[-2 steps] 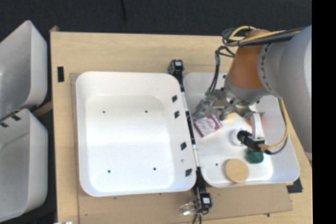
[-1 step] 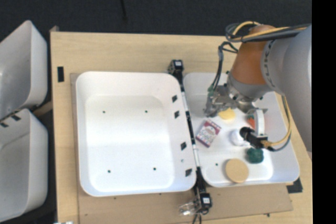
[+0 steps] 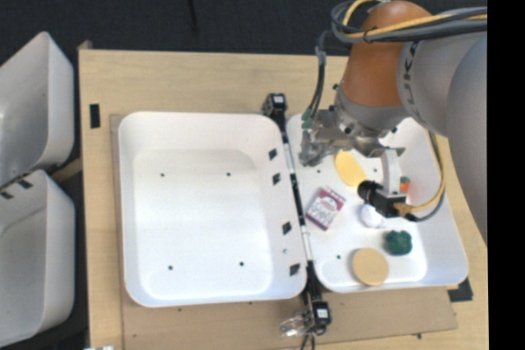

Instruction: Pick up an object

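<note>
My gripper (image 3: 314,148) hangs low over the upper left corner of the right bin (image 3: 439,254), close to the divider between the bins. The arm's orange band (image 3: 379,53) and wrist cover the bin's far end. Just right of the gripper lies a yellow oval piece (image 3: 350,169), partly under the wrist. A pink and purple packet (image 3: 325,207) lies below the gripper, apart from it. Further toward the front are a white ball (image 3: 372,216), a dark green lump (image 3: 399,242) and a tan round disc (image 3: 370,266).
The left bin (image 3: 131,176) lies beside the right one, with black clips (image 3: 289,176) along the shared edge. A black cable end (image 3: 376,196) and a small orange part (image 3: 404,188) hang off the wrist over the right bin. White containers (image 3: 33,111) stand at far left.
</note>
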You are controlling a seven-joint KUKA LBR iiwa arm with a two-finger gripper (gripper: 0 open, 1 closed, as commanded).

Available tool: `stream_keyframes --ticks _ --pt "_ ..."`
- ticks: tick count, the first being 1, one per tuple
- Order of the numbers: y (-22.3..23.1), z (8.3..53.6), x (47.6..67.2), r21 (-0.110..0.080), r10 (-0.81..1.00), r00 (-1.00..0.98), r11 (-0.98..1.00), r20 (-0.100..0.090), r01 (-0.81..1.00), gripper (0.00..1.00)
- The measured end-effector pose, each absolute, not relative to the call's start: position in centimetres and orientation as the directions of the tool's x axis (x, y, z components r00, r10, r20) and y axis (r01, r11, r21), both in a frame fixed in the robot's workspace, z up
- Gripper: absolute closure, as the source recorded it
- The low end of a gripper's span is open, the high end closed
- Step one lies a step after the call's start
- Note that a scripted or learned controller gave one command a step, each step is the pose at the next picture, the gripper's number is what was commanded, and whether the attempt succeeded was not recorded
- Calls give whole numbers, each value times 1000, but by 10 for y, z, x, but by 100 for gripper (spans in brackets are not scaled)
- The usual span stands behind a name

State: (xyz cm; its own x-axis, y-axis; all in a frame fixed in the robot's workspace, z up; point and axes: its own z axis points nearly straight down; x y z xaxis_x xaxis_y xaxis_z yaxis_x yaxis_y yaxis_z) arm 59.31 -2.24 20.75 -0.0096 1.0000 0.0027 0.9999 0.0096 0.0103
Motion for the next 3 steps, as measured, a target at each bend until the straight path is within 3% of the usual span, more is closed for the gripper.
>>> stream_keyframes --ticks 1,2,3 --pt "31 274 579 8 1000 -8 8 2 1000 100" --pt "94 332 580 7 1000 -10 10 3 1000 100" --pt "62 343 530 0 1000 0 0 0 1000 100"
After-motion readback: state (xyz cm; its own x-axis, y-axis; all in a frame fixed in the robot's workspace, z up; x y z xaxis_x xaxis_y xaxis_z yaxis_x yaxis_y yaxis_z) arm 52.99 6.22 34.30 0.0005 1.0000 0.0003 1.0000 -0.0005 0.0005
